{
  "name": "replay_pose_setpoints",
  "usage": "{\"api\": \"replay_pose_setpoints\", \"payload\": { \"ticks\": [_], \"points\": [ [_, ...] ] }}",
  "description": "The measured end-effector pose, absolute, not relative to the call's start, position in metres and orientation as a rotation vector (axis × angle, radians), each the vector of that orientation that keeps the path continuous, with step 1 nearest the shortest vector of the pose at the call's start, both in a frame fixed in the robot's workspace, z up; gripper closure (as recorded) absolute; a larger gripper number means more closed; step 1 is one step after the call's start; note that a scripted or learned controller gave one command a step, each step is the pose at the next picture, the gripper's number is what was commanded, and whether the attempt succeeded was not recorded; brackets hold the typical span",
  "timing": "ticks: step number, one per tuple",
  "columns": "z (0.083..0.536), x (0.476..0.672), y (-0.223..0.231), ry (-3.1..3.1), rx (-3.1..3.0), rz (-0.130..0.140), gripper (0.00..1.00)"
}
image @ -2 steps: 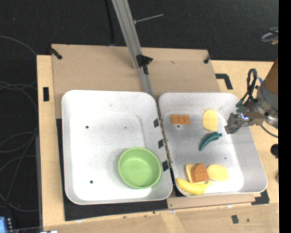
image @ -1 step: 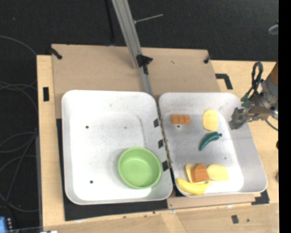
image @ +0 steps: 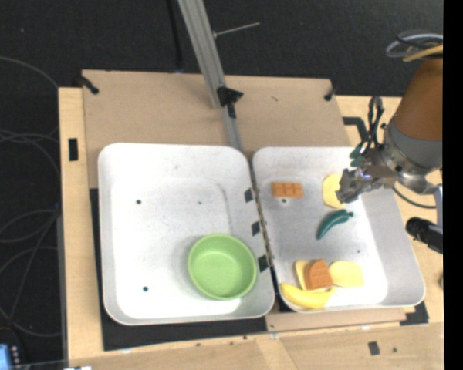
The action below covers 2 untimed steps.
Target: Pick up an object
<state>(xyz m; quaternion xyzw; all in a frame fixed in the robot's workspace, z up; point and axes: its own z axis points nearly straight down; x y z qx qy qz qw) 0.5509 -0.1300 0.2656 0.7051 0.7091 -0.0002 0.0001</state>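
Yellow disc (image: 332, 190) lies right under the robot's fingers (image: 353, 183) in the right-hand bin (image: 386, 230), a green pepper (image: 333, 223) just below, nothing lifted yet; whether those fingers are spread cannot be told.

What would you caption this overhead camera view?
Gripper poised over yellow piece in right bin; green bowl in left bin.
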Motion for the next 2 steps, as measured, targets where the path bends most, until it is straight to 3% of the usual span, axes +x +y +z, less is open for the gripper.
{"api": "replay_pose_setpoints", "payload": {
  "ticks": [2],
  "points": [
    [0.26, 0.587, -0.032, 2.229, 2.213, 0.004, 1.0]
  ]
}}
